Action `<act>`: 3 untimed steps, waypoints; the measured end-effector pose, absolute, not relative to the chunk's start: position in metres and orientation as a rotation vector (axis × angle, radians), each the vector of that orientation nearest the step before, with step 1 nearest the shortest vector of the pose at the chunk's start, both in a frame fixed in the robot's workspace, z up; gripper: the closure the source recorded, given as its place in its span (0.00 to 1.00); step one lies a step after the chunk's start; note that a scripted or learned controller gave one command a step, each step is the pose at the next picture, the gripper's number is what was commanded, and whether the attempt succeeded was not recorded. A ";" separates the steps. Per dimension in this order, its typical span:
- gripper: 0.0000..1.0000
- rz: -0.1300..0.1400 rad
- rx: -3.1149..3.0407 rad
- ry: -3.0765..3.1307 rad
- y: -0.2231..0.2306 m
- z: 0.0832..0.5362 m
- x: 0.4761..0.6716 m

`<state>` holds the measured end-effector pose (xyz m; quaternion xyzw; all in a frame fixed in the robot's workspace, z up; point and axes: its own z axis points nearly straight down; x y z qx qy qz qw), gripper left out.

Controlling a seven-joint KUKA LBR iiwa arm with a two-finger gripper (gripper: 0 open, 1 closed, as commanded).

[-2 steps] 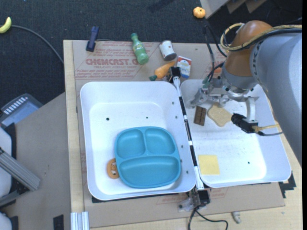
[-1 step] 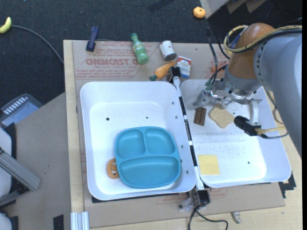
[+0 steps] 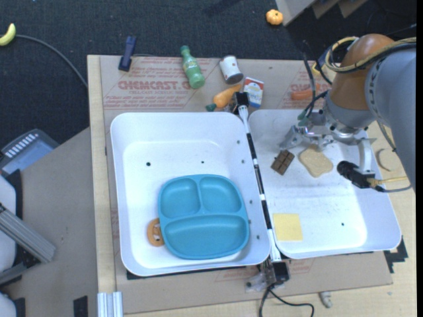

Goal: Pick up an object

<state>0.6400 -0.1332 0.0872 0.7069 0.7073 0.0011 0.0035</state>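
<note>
From the one camera above the bench, the arm reaches in from the right and bends down over the far part of the right bin, its gripper low above the bin floor. Whether the claw is open or closed I cannot tell, since the wrist hides it from this angle. Just beneath and slightly near of the claw lies a tan toast slice, and just left of that a small brown chocolate piece, close beside the toast. A flat yellow cheese slice rests well apart, toward the near edge of the same bin. In the left bin a blue divided plate lies with a small brown cookie touching its left rim. The likeliest trouble, as I judge it, is that the toast and chocolate are both thin and flat against the floor, so the claw may close above them and come up bare; being close neighbours, one may also be nudged aside as the other is tried for.
</note>
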 end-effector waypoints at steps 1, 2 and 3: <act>1.00 0.006 2.212 2.213 -0.134 0.099 0.641; 0.00 0.005 2.212 2.214 -0.134 0.099 0.641; 0.00 0.006 2.217 2.218 -0.147 0.088 0.625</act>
